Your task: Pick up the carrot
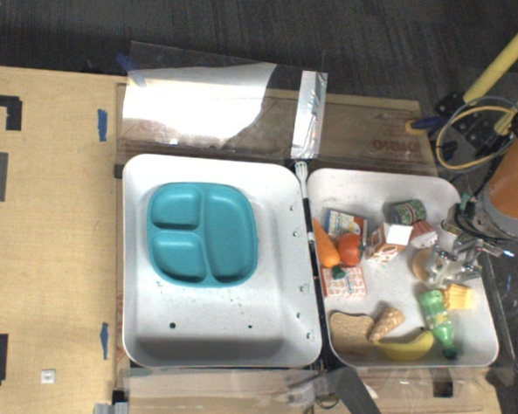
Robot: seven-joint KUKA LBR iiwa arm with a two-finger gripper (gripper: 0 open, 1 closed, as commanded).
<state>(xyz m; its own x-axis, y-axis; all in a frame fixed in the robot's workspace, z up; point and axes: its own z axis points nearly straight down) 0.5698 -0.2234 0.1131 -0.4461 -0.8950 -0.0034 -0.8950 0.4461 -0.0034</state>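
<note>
Carrot against left wall of right bin, tomato touching. Gripper at bin's right side; can't tell its opening or load. I'd approach from above, avoiding tomato.

Orange carrot, right bin's left edge

No text, brand or number can be read. The clear panel behind the right bin carries faint reddish lettering, too blurred to make out. In that bin, the small carton and the flat packet show red and white print, and the can has a green label, but no words on any of them are legible.
</note>
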